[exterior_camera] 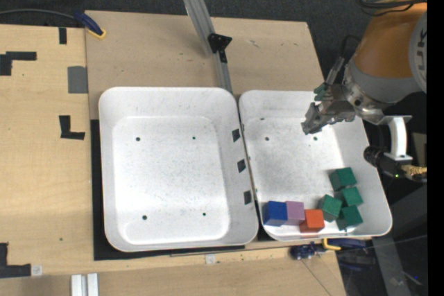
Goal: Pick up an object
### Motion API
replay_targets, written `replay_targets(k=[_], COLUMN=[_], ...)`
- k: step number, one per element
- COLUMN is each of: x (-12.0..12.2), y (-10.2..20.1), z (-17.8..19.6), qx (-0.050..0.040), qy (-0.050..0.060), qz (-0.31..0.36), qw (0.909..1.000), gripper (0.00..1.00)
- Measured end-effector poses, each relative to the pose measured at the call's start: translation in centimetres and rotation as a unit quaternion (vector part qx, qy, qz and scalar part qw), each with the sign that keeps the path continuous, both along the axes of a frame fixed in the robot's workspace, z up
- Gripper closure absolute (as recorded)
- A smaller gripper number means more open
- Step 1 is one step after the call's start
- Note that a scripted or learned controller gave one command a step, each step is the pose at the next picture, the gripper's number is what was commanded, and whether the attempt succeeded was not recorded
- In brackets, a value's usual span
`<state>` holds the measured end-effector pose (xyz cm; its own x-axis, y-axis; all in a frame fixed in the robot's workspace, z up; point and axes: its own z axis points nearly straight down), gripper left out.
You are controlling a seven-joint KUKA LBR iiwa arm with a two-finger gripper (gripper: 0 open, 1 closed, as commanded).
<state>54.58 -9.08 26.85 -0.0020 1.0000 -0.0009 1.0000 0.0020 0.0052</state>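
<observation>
Progress is judged slight: nothing has been lifted. The tool hangs over bare floor at the far end of the right bin; what it grips, if anything, cannot be told. Well nearer than the tool, the blocks are clustered in the bin's near corner, untouched. Approach and grasp are left.

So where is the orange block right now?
The orange block sits in the right bin, along its near edge, touching the purple block on its left, with a green block just to its right.
</observation>
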Motion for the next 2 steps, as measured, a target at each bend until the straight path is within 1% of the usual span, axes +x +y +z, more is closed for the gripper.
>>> replay_targets(k=[1,2], x=[2.7,4.9], y=[5.0,8.8], z=[-1.8,-2.5], qx=[0.0008,0.0006], qy=[0.003,0.003], qz=[0.002,0.001], qw=[1.0,1.0], gripper=[1.0,1.0])
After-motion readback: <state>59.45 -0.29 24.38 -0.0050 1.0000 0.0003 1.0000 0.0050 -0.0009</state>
